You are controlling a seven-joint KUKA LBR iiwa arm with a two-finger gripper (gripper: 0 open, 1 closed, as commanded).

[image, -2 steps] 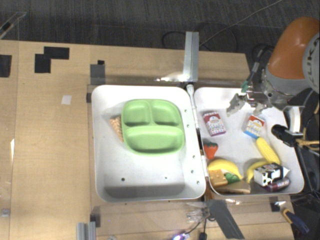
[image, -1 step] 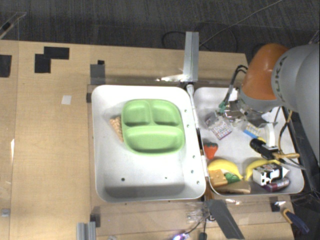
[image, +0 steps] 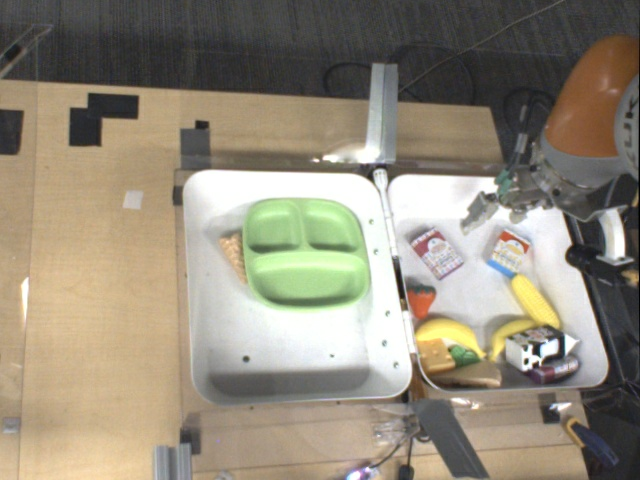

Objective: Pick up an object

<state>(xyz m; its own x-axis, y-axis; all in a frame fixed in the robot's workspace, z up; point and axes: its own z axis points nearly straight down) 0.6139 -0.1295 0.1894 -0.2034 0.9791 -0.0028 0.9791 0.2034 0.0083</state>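
One fixed overhead view, slanting down on both white bins [image: 205, 368] from moderate height.

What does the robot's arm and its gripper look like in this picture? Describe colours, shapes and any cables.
The arm is bulky and rounded, with a broad orange band over a grey section near the wrist. Its gripper is small, grey metal, with a touch of green at the base where the parts join. Thin dark cables run beside the wrist, and black parts sit below it.

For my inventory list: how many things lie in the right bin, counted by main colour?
Yellow: 3 (corn, banana, lemon-like fruit)
Red: 2 (card box, strawberry)
Blue and white: 1 (small carton)
Black and white: 1 (cow-print carton)
Total: 7
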